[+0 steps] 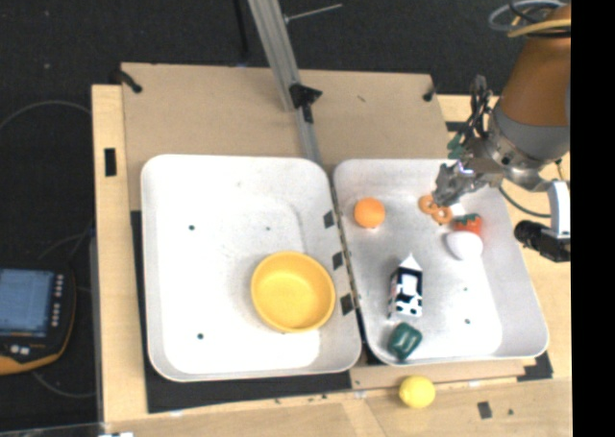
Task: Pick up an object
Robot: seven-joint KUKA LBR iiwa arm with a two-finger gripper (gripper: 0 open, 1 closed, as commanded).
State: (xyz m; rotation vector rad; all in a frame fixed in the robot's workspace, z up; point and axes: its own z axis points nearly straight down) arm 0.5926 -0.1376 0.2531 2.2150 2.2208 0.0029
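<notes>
Gripper [448, 187] hangs over a small orange object [434, 208] in the right bin [509, 329], its grip state indiscernible.

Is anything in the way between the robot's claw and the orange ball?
Nothing visible blocks it. The gripper is over the right bin, beside a small orange ring. The orange ball lies to its left, with bare bin floor between. The milk carton sits lower, off that path.
</notes>
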